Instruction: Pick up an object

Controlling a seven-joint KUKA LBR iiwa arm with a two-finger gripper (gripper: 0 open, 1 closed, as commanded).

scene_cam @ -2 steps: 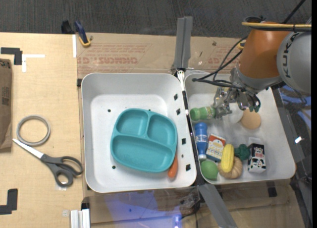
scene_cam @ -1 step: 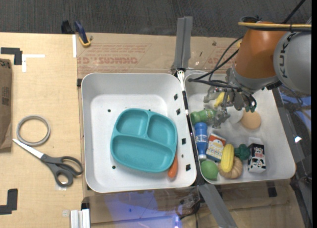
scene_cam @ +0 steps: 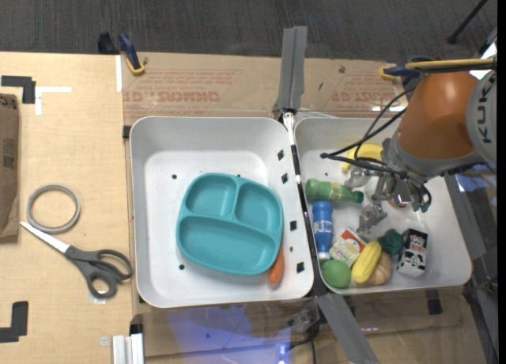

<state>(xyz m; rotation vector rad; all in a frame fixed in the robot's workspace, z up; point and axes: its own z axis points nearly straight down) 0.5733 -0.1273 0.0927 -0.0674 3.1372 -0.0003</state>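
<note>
Gripper point(scene_cam: 370, 216) hangs over the right bin point(scene_cam: 455, 271), grip unclear; green bottle point(scene_cam: 330, 191) at ten o'clock, corn point(scene_cam: 365, 263) at six.

Grey carpet floor point(scene_cam: 237, 6); wooden bench point(scene_cam: 63, 149).

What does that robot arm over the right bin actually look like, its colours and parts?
The arm is grey with a big rounded orange band above the wrist and dark letters on its grey shell. Thin black and yellow cables loop off toward the bin. Its gripper is a small cluster of bare silvery metal parts.
</note>
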